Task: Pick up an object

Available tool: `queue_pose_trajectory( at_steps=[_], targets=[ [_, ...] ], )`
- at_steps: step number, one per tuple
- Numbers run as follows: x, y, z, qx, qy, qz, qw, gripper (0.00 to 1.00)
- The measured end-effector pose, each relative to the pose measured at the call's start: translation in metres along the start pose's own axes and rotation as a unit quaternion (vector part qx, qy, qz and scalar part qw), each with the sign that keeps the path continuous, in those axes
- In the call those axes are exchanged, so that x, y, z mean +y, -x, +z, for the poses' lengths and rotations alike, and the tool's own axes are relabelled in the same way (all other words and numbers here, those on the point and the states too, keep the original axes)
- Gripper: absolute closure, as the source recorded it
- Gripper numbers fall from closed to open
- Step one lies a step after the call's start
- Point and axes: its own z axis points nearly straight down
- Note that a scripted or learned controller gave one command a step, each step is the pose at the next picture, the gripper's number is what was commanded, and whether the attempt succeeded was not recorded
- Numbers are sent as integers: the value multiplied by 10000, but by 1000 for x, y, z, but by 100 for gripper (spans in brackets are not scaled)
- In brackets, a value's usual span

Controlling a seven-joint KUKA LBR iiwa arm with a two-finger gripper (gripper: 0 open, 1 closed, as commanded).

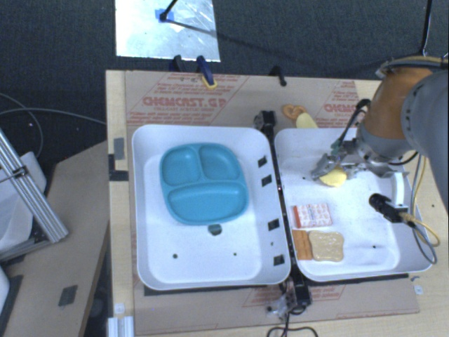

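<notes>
My gripper hangs low over the upper middle of the right bin, reaching in from the right. A small yellow object lies right beneath its tip, touching or nearly touching it. Nearer the front of the same bin lie a red-and-white packet, a slice of toast and an orange cracker beside the toast. The view is too coarse to show whether the yellow object sits within the gripper.
The left bin holds a blue divided plate with a small dark piece at its front edge. Behind the right bin, on the cardboard, lie a yellow item and an orange item. A black divider separates the bins.
</notes>
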Motion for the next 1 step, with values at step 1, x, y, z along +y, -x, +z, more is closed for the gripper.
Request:
queue_pose_trajectory(
  at_steps=[1],
  targets=[
    [-66, 55, -3, -23, 28, 11, 10000, 0]
  ],
)
